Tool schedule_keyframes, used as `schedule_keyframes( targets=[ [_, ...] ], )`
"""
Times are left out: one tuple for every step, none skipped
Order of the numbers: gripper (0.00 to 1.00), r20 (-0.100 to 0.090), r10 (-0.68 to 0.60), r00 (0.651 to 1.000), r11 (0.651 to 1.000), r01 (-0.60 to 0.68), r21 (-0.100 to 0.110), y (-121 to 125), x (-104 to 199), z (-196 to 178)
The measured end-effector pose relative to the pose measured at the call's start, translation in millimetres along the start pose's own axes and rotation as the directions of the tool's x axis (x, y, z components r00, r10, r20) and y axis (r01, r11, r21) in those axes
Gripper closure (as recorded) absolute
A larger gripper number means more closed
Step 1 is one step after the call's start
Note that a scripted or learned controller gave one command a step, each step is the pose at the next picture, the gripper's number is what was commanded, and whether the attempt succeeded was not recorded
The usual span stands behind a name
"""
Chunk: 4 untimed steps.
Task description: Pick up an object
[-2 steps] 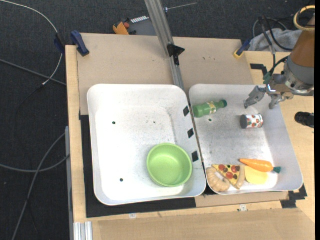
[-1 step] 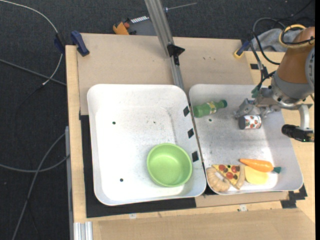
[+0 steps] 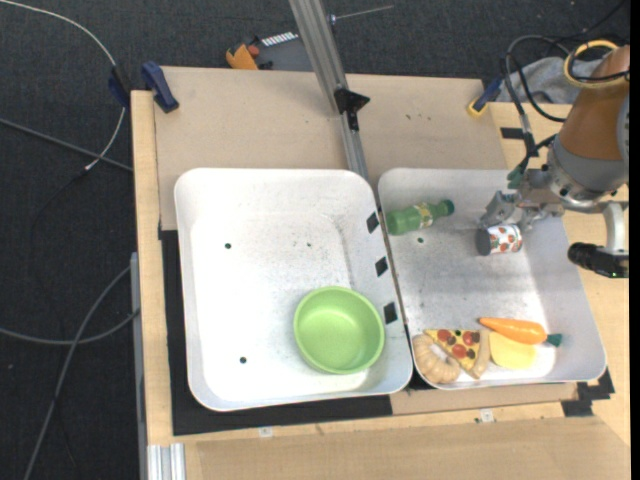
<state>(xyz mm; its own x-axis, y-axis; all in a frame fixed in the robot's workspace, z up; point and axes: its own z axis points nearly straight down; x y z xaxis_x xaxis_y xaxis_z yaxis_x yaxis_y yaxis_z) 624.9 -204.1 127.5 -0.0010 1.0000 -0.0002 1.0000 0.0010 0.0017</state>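
Note:
My gripper [image 3: 508,216] hangs over the upper middle of the right bin [image 3: 450,280], at the end of the grey arm reaching in from the right. A small red and white can [image 3: 502,239] lies directly under its tip, touching it or nearly so. To the left of the can a green bottle [image 3: 420,215] lies on its side near the bin's left wall. Along the front edge of the right bin are an orange carrot [image 3: 512,329], a yellow wedge [image 3: 514,354], a pizza slice [image 3: 459,345] and a tan croissant [image 3: 434,364].
The left bin [image 3: 260,258] holds a green bowl [image 3: 338,328] near its front right corner. A metal pole [image 3: 322,48] slants across the back of the bench. Blue clamps [image 3: 158,85] sit at the bench's back corners.

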Motion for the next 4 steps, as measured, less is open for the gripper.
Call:
schedule_keyframes(
  targets=[
    [1.00, 0.001, 0.000, 1.000, 1.000, 0.000, -0.004, 0.3, 2.1, -63.3],
    [1.00, 0.001, 0.001, 1.000, 1.000, -0.001, -0.002, 1.2, 2.0, -98.4],
    [1.00, -0.001, -0.002, 1.000, 1.000, 0.002, 0.001, -6.6, 43.6, -101.7],
    [1.00, -0.001, -0.003, 1.000, 1.000, 0.003, 0.000, -20.5, 94.5, -113.4]
  ],
)
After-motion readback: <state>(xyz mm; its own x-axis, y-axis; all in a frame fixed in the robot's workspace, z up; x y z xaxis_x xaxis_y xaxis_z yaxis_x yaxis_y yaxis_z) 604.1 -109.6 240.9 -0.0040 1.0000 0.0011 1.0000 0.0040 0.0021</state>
